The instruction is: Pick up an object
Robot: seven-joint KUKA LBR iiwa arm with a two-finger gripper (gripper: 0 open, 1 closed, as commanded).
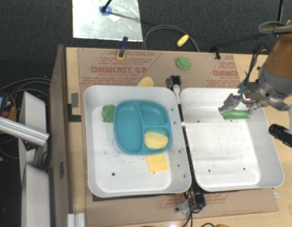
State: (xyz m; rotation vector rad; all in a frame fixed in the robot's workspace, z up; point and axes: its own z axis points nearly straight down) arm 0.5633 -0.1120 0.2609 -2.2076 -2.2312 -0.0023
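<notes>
My gripper hangs over the far part of the right bin, reaching in from the right. A long green object sits right at its tip, touching or just under it; I cannot make out whether it is gripped or lying on the bin floor. In the left bin, a teal divided plate holds a yellow lemon-like piece. A flat yellow square lies just in front of the plate, and a green leafy piece rests at its left edge.
On the cardboard behind the bins are a small green lump, a pale yellow piece, a yellow object and a blue-yellow clamp. A black clip sits where the bins meet. A black part juts in at the right.
</notes>
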